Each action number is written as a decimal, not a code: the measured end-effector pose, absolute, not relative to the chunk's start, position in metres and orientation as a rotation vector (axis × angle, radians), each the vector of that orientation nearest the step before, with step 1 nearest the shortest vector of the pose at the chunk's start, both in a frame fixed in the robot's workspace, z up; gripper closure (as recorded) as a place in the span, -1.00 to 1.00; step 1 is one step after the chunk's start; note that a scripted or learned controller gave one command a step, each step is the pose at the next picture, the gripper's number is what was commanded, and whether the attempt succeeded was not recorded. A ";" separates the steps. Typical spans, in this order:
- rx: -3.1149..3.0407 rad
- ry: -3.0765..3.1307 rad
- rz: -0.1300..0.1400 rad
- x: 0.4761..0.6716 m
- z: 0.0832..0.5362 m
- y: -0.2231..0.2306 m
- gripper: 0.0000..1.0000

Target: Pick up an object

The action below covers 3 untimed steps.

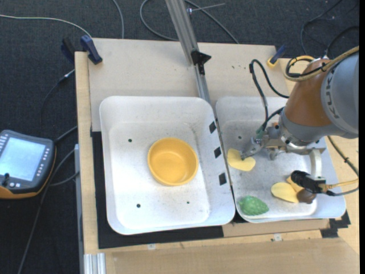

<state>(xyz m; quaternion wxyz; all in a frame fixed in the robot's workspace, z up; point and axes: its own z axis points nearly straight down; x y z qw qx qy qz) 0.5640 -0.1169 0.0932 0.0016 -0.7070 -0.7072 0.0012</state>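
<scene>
My gripper [254, 148] hangs low in the right bin [228, 110], under the orange-banded wrist that reaches in from the right. Its tip is just above and to the right of a pale yellow flat piece [240, 160] lying near the bin's left wall. Whether it touches that piece I cannot tell. A green lumpy object [252, 205] lies at the bin's front edge. Another yellow piece [283, 192] sits to the right of the green one.
The left bin [114, 119] holds a yellow bowl [172, 161] near its middle. A metal pole [185, 30] slants down from the top to the gap between the bins. A teach pendant [23, 163] lies on the floor at the left.
</scene>
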 end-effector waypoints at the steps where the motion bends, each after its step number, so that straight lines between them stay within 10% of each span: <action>1: -2.221 -2.222 -0.002 0.566 0.106 -0.117 1.00; 3: -2.224 -2.226 -0.007 0.563 0.212 -0.110 1.00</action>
